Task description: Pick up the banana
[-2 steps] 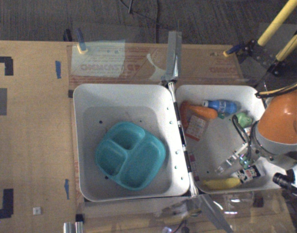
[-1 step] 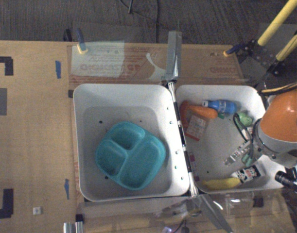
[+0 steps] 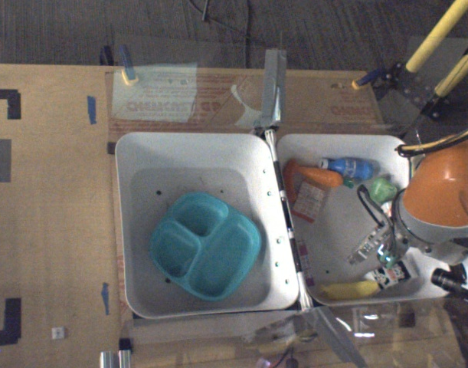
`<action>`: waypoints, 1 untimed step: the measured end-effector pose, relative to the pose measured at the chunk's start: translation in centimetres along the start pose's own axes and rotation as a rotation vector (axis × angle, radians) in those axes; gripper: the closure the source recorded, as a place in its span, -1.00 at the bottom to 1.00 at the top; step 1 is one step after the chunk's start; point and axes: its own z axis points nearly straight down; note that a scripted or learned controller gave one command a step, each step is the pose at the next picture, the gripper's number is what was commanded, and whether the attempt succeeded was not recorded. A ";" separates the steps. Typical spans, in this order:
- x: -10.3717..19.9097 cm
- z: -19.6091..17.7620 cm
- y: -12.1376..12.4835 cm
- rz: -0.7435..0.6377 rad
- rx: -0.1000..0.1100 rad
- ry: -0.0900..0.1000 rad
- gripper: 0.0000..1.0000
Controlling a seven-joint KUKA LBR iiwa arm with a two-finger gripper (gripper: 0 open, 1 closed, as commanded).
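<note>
Lying against the front wall of the right bin, at about six o'clock within it, the banana is seen just beside the gripper, which is poised at roughly one o'clock from the fruit. Whether the claw is spread or closed cannot be told, as it is masked by cabling and glare. A miss is judged likely: the banana is pressed close to the wall, so little room may be left for a grasp on that side, and the fruit could be pushed along the wall rather than lifted. A small black-and-white item at three o'clock from the banana could be caught instead. An orange bottle, a blue bottle and a green object are kept well apart at twelve o'clock. A teal divided plate is held in the left bin.
</note>
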 end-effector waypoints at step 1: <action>-2.8 -8.1 -2.6 -0.056 0.000 0.003 1.00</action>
